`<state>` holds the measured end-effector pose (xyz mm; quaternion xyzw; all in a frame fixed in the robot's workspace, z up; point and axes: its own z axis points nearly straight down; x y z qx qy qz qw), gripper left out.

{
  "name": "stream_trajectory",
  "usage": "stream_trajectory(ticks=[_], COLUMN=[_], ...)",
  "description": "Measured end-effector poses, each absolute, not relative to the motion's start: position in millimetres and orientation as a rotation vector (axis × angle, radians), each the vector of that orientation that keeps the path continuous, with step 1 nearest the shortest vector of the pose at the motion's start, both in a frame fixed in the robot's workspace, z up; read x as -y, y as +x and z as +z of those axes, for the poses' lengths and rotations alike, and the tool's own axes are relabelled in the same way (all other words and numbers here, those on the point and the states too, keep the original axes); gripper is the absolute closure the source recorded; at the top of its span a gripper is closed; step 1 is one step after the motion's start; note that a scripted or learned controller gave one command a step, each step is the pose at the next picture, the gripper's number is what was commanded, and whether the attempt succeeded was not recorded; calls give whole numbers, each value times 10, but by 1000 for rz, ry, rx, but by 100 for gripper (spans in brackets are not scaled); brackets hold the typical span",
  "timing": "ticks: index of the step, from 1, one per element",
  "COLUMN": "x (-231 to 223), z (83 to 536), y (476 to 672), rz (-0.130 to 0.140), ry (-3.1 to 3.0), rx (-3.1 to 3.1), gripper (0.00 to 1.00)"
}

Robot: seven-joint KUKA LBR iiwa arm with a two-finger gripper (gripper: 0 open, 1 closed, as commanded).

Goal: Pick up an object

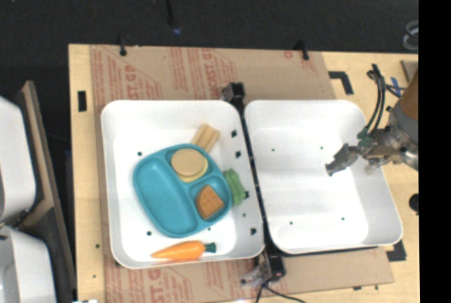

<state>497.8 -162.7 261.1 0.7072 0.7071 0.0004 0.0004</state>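
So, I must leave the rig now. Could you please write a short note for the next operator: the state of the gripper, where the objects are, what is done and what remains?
Gripper: over the right bin, near its right side, holding nothing that can be seen. Whether it is open or shut cannot be told.
Objects: all in the left bin. The blue divided tray carries a round tan disc and a brown waffle-like piece. A tan block lies at the tray's upper edge, a green piece at its right edge, and the carrot below it.
Done: nothing picked yet.
Left: move to the left bin, grasp one object, lift it.
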Motion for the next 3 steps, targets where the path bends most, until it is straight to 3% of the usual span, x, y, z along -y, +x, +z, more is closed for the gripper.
stream_trajectory(ticks=[1, 2, 3], x=[1917, 2269, 2024], z=[1652, 1886, 2635], y=[6001, 6078, 6889], rz=[-7, 1, 5], ry=[2226, 2222, 2215], rx=[-2225, -2217, -2221], gripper=[0, 0, 0])
